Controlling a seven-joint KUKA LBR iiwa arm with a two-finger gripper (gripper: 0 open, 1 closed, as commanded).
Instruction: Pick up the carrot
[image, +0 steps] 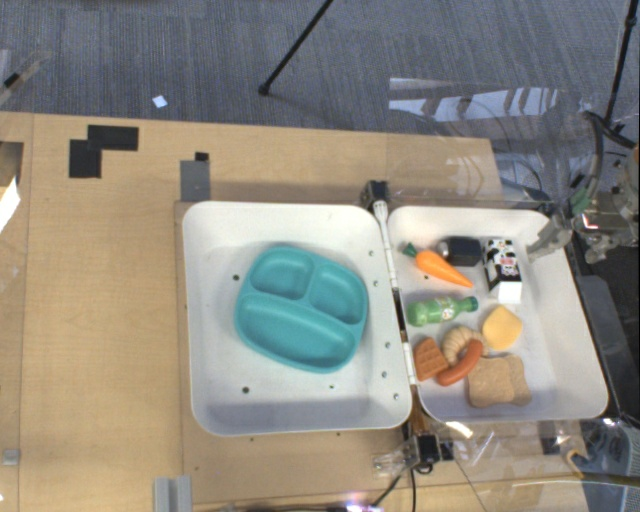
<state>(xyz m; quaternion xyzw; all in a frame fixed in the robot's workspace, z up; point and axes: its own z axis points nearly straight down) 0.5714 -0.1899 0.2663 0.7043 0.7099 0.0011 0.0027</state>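
Carrot (441, 265): toy, orange tapered body with green leafy top. Lies flat on its side in the right bin, far-left area. Green end points left and far; tip points right and near. Not gripped.

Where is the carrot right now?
The carrot lies in the right bin, near its back left corner, just left of a black thing and above the green bottle.

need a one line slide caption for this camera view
Carrot lies among toy foods in the right bin; teal plate in the left bin.
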